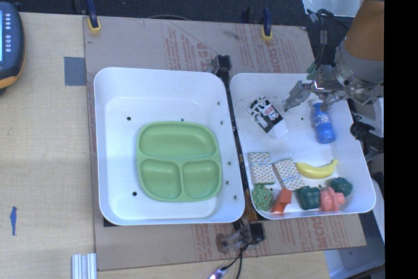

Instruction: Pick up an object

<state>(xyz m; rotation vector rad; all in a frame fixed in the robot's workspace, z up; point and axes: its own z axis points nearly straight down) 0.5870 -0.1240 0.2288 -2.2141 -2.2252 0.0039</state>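
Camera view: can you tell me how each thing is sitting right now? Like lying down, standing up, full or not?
Green tray: flat in the left bin, nothing in its compartments.
Blue bottle: lying on its side in the right bin.
Black-and-white carton: tipped over, lying at a slant.
Banana: lying flat.
Two patterned packets: flat, side by side.
Gripper: above the right bin, beside the bottle, holding nothing I can see.

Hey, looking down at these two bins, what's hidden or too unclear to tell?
- Gripper: in the camera view, too small and blurred to tell whether anything sits in it.
- Blue bottle: its top runs under the gripper, so contact is unclear.
- Toys along the right bin's front wall: crowded and too small to identify.
- Arm: cut off by the right edge.
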